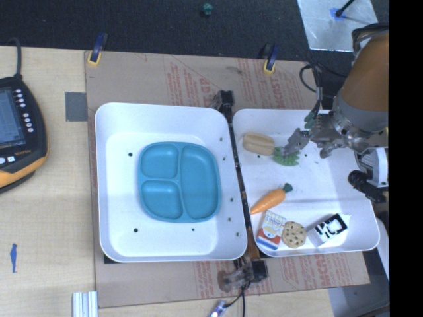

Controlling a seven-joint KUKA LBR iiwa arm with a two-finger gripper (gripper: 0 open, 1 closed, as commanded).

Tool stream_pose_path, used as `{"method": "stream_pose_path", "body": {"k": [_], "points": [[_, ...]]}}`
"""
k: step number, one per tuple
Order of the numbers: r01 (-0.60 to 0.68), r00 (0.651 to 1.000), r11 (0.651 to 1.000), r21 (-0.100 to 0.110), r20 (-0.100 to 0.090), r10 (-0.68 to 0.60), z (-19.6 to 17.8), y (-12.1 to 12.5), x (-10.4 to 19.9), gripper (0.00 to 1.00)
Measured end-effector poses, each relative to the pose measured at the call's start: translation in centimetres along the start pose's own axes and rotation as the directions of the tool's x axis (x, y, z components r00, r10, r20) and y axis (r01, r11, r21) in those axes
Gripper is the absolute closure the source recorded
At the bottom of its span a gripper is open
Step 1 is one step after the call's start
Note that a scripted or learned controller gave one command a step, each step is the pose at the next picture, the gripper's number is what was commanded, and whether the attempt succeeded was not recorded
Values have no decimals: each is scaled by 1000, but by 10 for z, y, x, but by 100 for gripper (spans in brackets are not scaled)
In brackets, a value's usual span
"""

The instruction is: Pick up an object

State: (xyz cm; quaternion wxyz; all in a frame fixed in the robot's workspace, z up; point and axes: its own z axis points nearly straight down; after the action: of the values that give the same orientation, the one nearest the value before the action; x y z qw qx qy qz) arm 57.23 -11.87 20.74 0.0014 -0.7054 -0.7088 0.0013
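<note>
Gripper (295,145) low over the far part of the right bin (370,243), arm reaching in from the right. Fingertips sit at a small green object (288,157), touching or nearly so. Whether the green piece is pinched or merely nudged, cannot tell; the finger spacing is not readable from this slant.

Other candidates in the same bin: a tan bread roll (258,143) just left of the green piece, a carrot (269,200) lying diagonally mid-bin, and along the near wall a small carton (270,230), a cookie (293,234) and a black-and-white block (330,228).

Risks, as I judge them:
- Green piece is small and low; fingers could close above it or push it aside on the slick bin floor.
- The roll lies just beside it; a finger could clip the roll and shove both.
- A lift with only an edge caught would likely drop it.

Surface and room: left bin (106,177) holds a blue divided plate (178,180). Both bins rest on a cardboard sheet (165,78) clamped at the far edge, over a pale wood bench (39,230). A teach pendant (16,134) lies at the left. Dark floor beyond.
</note>
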Motion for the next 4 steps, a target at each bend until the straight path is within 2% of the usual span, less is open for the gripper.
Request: {"method": "stream_pose_path", "body": {"k": [1,2,3,4], "points": [[1,1000,1000,1,0,-1,117,-46,8,0],[1,1000,1000,1,0,-1,116,-55,22,0],[4,1000,1000,2,1,-4,106,-55,21,100],[4,1000,1000,1,1,-4,106,-55,21,0]]}}
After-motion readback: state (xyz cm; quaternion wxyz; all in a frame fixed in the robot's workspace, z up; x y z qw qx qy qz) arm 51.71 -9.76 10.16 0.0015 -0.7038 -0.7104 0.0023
